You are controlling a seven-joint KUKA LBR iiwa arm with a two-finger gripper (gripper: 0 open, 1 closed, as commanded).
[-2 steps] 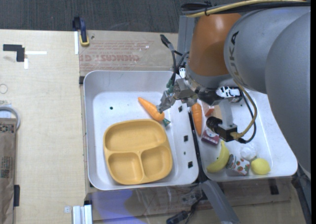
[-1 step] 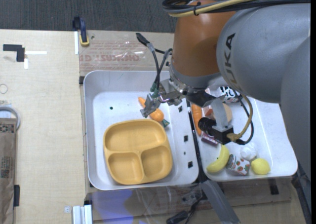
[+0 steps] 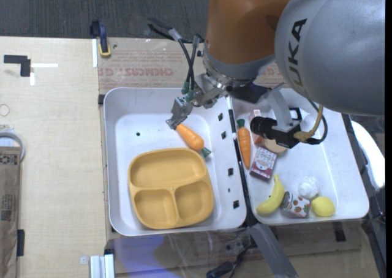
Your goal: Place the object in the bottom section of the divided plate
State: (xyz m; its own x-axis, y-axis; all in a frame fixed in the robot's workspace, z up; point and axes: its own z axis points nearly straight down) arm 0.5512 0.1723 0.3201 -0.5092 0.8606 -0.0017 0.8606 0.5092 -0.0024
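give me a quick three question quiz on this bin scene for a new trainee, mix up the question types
1. True or false: the toy carrot by the gripper already lies inside the yellow divided plate.
2. Multiple choice: which bin holds the banana? A) the left bin B) the right bin C) neither
3. Fill in: the divided plate has ___ sections.

Key
1. False. It sits at the plate's upper rim, at the gripper's tip.
2. B. It lies near the front, beside a small carton and a lemon.
3. Three: one wide above, two smaller below.
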